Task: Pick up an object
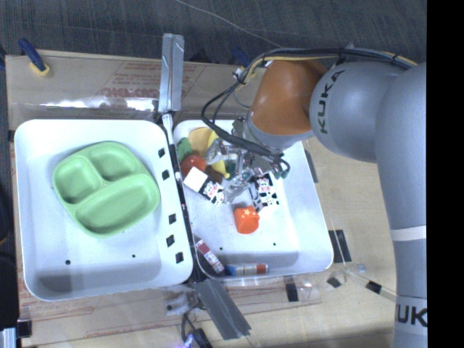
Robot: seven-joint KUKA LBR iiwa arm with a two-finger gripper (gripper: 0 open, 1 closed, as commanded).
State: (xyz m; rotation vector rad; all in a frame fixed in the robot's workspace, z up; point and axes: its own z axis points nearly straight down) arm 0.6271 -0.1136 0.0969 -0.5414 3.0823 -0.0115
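My pincer (235, 183) is down in the right bin (308, 227), in the clutter at the bin's upper left. I cannot tell its state, since wrist and cables cover it. Around it: a red object (193, 163), a yellow object (203, 138), playing cards (264, 192) and an orange cup (246, 220) just below. Markers (246, 269) lie along the front wall. The left bin (43, 267) holds a green divided plate (106, 187).
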